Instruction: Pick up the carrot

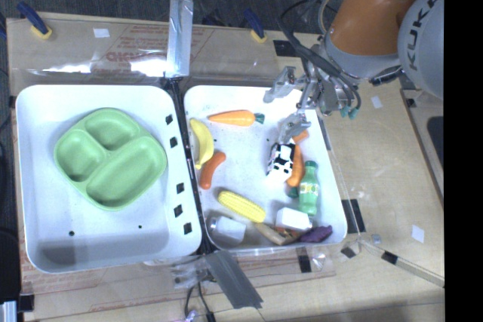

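Gripper off target, with clutter between it and the carrot

Low in the frame, the corn cob (241,206) and green bottle (308,192) crowd the right bin (226,98); higher up, the gripper (290,108), fingers spread wide and holding nothing, hangs above the black-and-white cow toy (280,159). The carrot (232,118) lies just left at the bin's upper middle; descending here risks grabbing the toy.

Two white bins (30,162); one green plate (111,157); one carrot (232,117), one banana (201,141), one corn cob (241,205), one green bottle (308,192).
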Action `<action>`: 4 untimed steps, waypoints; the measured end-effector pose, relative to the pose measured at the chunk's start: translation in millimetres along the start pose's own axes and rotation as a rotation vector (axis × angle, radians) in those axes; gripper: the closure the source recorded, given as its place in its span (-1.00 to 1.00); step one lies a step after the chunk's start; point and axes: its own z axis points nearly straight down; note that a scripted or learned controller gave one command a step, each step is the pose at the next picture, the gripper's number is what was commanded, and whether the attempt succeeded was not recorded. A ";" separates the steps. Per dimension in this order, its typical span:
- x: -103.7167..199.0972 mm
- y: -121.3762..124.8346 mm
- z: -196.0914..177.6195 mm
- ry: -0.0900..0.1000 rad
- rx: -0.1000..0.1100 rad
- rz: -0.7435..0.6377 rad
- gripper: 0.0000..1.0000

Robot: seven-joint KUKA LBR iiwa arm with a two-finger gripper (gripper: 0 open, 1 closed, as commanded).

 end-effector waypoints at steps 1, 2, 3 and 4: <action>11.9 -57.6 105.0 0.008 -0.004 -0.018 -1.00; 53.8 -45.1 166.1 0.001 -0.002 -0.135 -1.00; 28.8 -54.7 163.3 -0.005 0.000 -0.221 -1.00; -46.5 -58.7 163.5 0.021 -0.001 -0.230 -1.00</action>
